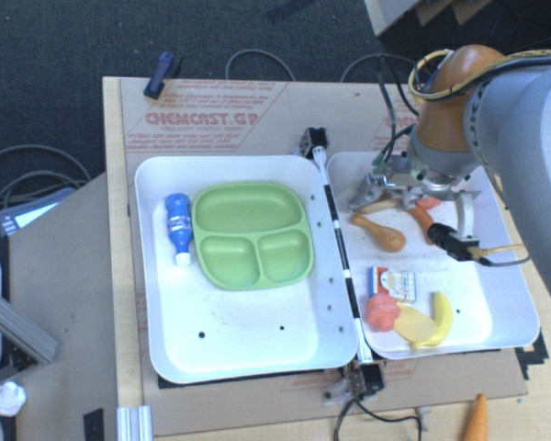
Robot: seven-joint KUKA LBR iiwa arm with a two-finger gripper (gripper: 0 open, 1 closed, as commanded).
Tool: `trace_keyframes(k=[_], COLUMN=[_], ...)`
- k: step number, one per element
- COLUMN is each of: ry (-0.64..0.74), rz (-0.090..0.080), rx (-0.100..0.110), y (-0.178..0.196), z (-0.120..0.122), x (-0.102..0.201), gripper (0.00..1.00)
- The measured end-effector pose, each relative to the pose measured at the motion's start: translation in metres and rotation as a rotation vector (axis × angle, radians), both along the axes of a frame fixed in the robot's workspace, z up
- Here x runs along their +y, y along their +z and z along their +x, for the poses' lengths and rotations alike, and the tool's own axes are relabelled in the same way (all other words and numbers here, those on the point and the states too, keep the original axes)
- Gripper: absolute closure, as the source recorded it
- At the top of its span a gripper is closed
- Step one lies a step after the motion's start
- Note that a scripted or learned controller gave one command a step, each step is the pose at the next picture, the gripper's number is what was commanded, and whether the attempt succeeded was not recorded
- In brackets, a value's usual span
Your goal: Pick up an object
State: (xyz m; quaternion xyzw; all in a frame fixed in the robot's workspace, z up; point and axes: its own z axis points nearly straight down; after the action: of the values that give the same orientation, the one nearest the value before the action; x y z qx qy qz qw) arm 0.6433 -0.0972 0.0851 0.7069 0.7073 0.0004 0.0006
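Camera view: grey two-finger gripper [413,191] low in right white bin [510,324], above tan drumstick-shaped toy [381,231]; finger state cannot tell. Yellow banana [438,322], pink ball [382,311] nearer front. Left bin: green divided tray [253,234], blue bottle [177,227].

Probably a robotics lab: a plywood bench [211,118] on dark carpet, loose cables [23,168] trailing, two white bins [165,338].
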Motion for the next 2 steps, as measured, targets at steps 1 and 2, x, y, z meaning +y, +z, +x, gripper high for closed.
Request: trace_keyframes(k=[1, 2], ry=[0.001, 0.001], rz=[-0.001, -0.001], rx=[-0.001, -0.001], y=[0.0, 0.0], z=[0.005, 0.024], x=[-0.001, 0.005], gripper=[0.0, 0.0])
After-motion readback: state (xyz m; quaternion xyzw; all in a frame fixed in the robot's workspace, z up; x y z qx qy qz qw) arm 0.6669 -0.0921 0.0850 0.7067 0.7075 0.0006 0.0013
